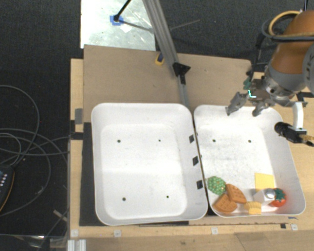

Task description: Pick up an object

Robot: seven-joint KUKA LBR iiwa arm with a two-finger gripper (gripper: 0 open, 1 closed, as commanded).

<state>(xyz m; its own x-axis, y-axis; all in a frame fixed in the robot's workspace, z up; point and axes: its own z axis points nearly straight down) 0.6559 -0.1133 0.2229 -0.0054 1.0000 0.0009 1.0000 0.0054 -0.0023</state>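
We count 6 small things for picking, all crowded into the near right corner of the right bin (pixel 233 145), at about 5 o'clock from that bin's middle. There is 1 green bumpy piece (pixel 215 184), and touching it at its 4 o'clock are 2 orange waffle-like pieces (pixel 230 198), one overlapping the other. Just beside them at 3 o'clock lies 1 small yellow piece (pixel 253 207). At its 1 o'clock sits 1 flat yellow square (pixel 264 180), and at 4 o'clock from that square lies 1 grey and white item with a red end (pixel 272 197), close against the bin's near wall. We can read no brand or writing on any of them; they are too small.

The gripper (pixel 247 107) hangs over the far edge of the right bin, at about 12 o'clock from the pile and well apart from it. Its 2 fingers (pixel 235 105) stand spread wide with nothing between them. The arm (pixel 296 45) comes in from 2 o'clock, orange above the wrist.

The left bin (pixel 140 163) touches the right one along their shared edge, where we see 3 dark clips (pixel 195 160). Both bins rest on 1 brown bench (pixel 128 75).
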